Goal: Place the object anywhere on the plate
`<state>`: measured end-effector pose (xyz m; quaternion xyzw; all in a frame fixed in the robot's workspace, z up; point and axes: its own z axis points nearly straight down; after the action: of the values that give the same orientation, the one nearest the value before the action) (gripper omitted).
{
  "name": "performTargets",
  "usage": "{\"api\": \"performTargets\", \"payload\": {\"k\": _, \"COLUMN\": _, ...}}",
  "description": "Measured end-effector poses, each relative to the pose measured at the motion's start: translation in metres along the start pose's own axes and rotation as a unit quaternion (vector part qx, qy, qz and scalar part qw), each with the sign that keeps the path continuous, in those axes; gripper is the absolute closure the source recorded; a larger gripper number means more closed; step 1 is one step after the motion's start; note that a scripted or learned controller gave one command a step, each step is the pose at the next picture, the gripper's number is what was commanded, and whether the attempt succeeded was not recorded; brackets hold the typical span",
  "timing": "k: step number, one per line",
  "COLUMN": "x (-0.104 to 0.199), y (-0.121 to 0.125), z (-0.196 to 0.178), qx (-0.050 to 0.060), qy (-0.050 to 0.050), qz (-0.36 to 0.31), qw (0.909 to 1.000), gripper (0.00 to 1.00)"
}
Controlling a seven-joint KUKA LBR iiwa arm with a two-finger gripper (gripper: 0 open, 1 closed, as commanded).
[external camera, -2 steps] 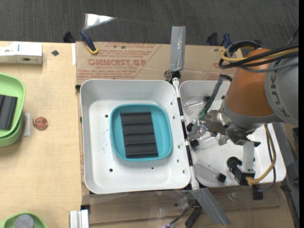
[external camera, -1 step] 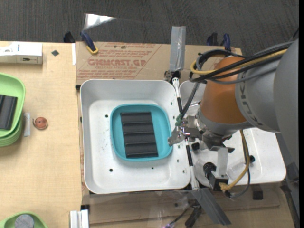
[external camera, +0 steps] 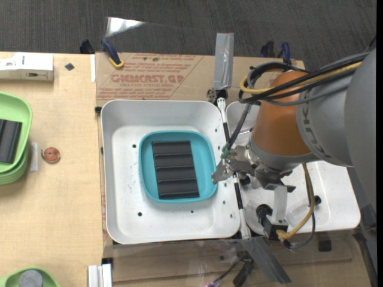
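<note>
A teal square plate (external camera: 146, 172) lies in the middle of the left white bin (external camera: 119, 214). A black ribbed rectangular object (external camera: 175, 168) rests flat on the plate and covers most of its centre. My gripper (external camera: 254, 175) hangs below the orange wrist band (external camera: 281, 124), over the left side of the right bin (external camera: 335, 211) by the wall the two bins share. It stands to the right of the plate, apart from the black object. The wrist hides its underside.
The arm and its yellow and black cables cover much of the right bin. A cardboard sheet (external camera: 149, 76) lies behind the bins. On the bench to the left are a green tray (external camera: 18, 109) holding a dark block, a small brown disc (external camera: 51, 155) and a white box (external camera: 27, 67).
</note>
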<state>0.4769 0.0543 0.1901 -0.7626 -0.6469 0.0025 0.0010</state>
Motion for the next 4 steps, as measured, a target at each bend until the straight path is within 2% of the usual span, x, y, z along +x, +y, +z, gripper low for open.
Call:
{"api": "performTargets", "payload": {"k": 1, "x": 0.062, "y": 0.070, "z": -0.044, "qx": -0.001, "qy": -0.001, "qz": -0.002, "qw": 1.0000, "gripper": 0.00}}
{"api": "performTargets", "payload": {"k": 2, "x": 0.013, "y": 0.081, "z": -0.136, "qx": -0.001, "qy": -0.001, "qz": -0.004, "qw": 1.0000, "gripper": 0.00}}
{"api": "performTargets", "payload": {"k": 3, "x": 0.016, "y": 0.159, "z": -0.199, "qx": -0.001, "qy": -0.001, "qz": 0.050, "qw": 0.9988, "gripper": 0.00}}
{"api": "performTargets", "payload": {"k": 4, "x": 0.013, "y": 0.144, "z": -0.026, "qx": -0.001, "qy": 0.000, "qz": 0.053, "qw": 0.9986, "gripper": 0.00}}
